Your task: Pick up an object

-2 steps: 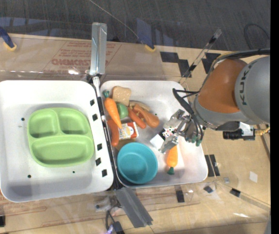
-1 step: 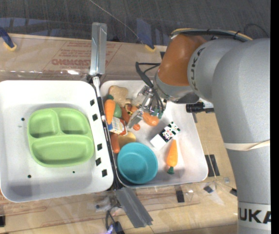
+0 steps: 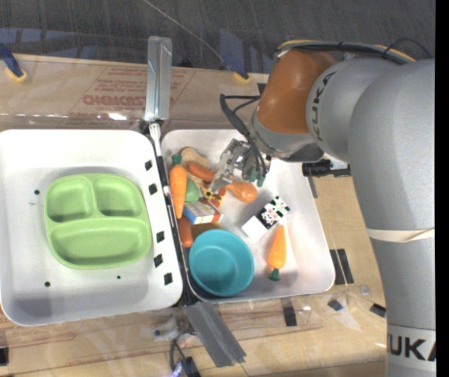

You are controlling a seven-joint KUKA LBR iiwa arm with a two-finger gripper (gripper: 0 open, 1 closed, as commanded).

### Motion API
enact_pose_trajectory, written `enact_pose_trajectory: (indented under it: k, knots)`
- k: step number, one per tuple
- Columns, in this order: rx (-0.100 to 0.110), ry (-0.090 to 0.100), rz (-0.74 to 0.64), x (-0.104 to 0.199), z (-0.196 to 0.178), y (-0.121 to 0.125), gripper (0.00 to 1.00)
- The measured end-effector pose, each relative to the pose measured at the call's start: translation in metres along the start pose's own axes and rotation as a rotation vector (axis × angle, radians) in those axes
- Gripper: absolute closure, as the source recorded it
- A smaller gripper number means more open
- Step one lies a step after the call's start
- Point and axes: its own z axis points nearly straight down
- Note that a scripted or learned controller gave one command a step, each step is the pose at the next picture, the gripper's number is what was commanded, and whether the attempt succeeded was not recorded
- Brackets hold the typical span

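The gripper is down inside the right bin, hovering low over the heap of toy food in the bin's upper half, and from where I stand I cannot tell how it is set or whether anything is caught in it. Right beside the gripper, toward the blue bowl, lies an orange rounded piece, close to touching. A long carrot lies along the bin's left wall, left of the gripper. A black-and-white spotted block sits just beyond the orange piece, and a smaller carrot lies right of the blue bowl. The arm sweeps in from the right, its orange band bent down over the bin's top edge. The green divided plate rests in the left bin.
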Motion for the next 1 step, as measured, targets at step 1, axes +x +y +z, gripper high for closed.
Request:
enact_pose_trajectory:
  k: [1]
  knots:
    - [0.004,0.013,0.235,0.0447,-0.0860,0.0453,1.00]
